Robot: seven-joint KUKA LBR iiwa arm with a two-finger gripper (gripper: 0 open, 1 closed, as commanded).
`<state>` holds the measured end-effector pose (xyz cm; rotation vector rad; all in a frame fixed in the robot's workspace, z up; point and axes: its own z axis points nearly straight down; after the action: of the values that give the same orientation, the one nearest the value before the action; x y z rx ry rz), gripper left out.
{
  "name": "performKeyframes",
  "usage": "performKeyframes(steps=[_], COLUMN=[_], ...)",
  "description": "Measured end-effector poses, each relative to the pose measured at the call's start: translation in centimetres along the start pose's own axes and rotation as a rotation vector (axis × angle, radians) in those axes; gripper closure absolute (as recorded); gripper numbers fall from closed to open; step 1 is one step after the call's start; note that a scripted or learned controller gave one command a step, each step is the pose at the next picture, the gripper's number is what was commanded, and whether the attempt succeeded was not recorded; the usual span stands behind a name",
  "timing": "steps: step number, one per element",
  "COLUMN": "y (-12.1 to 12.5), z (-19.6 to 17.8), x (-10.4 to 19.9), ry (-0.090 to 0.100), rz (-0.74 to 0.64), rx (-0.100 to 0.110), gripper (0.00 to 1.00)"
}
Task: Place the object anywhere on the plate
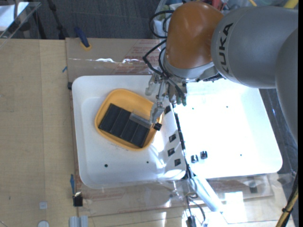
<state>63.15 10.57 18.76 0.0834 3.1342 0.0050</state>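
Note:
A yellow plate (110, 100) lies in the left white bin (94, 169). A flat, dark, ribbed rectangular object (122, 123) rests on the plate, with a grey strip along its right end. My gripper (156, 121) hangs from the orange-banded wrist (189, 30) and reaches down to the plate's right rim, right beside the object's right end. Nothing is seen held in the gripper. The arm hides the bin's far right corner.
The right white bin (227, 141) adjoins the left one along a divider (177, 136) bearing small black markers. Plain cardboard-coloured bench (33, 126) spreads to the left. Cables and clutter sit behind the bins, by the arm.

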Motion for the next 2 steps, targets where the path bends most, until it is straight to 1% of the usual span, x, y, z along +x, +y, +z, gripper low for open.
performKeyframes(steps=[1,2], y=[-6.1,-5.9], z=[0.1,-1.0], x=[-3.2,-3.4], ry=[-0.002,-0.011], rz=[-0.331,-0.327], rx=[0.0,-0.005], gripper=[0.0,1.0])
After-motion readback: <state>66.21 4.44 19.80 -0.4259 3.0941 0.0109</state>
